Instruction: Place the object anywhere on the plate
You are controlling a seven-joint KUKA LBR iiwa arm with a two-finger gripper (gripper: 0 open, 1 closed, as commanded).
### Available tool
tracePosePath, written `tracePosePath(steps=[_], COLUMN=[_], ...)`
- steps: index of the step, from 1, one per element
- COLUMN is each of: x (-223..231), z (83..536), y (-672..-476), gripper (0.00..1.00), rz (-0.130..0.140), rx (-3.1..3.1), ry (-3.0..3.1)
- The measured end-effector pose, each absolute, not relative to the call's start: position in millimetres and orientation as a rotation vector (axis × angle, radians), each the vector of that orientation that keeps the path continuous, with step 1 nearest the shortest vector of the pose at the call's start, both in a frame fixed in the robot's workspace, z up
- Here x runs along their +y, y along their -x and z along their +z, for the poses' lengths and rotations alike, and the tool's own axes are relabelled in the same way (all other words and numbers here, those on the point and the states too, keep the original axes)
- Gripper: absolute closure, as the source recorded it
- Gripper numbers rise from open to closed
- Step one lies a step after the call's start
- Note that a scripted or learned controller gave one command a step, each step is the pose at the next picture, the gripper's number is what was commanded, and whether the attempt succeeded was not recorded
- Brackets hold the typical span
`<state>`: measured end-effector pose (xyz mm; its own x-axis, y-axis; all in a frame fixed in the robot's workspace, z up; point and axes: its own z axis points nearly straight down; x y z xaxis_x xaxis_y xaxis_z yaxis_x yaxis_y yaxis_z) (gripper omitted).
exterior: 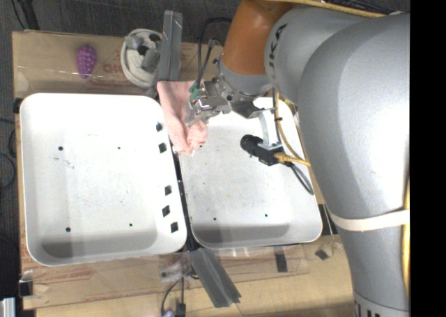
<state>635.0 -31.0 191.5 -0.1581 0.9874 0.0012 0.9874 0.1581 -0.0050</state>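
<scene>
Draping over the bin wall (pixel 182 190), pink cloth (pixel 180 119).

The grey arm (pixel 348 120) reaches from three o'clock toward ten o'clock, orange band (pixel 254 33) above its gripper (pixel 198 103).

Two bins sit side by side on the worktop (pixel 42 277): the left bin (pixel 90 176) and the right bin (pixel 251 197), touching along their inner rims. A cloth (pixel 180 117) drapes over the far end of that shared edge, beneath my tool (pixel 198 103). Behind the left bin lie a small lumpy object (pixel 86 60) and, to its right, a round coil (pixel 141 56).
</scene>
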Motion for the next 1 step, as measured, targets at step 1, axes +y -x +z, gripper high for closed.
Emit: tracePosePath(steps=[1], x=[-30.1], z=[231.2], y=[-635.0], gripper=[1.0], rz=[0.003], rx=[-2.397], ry=[2.026])
